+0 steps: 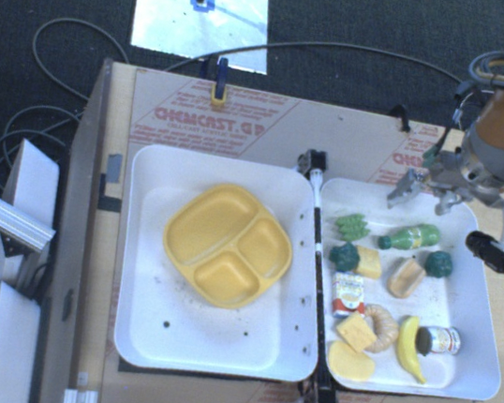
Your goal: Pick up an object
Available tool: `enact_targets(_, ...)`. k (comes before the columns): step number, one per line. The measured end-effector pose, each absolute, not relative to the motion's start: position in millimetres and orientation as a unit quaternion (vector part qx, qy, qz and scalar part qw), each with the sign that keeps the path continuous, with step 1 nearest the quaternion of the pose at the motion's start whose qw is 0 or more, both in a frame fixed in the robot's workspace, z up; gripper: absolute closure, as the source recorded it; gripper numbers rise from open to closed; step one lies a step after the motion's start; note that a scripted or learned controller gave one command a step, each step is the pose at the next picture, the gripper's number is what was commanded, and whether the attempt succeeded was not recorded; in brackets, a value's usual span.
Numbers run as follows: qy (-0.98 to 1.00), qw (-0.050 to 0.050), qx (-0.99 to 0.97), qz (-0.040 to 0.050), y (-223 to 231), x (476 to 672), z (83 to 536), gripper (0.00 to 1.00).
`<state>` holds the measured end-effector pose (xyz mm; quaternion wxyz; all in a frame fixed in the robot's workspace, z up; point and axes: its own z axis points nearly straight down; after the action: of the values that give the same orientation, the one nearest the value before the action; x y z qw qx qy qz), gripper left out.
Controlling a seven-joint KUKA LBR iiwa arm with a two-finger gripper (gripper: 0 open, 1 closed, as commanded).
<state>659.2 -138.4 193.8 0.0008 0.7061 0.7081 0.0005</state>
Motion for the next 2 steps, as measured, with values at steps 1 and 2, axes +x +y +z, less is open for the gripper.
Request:
enact_targets(1,0.709,0.005,0.705,0.0046,-105.1,672.7,90.5,0.0)
enact_targets(2,0.709,0.007,0.706,0.0045,-90.7,672.9,90.7,0.0)
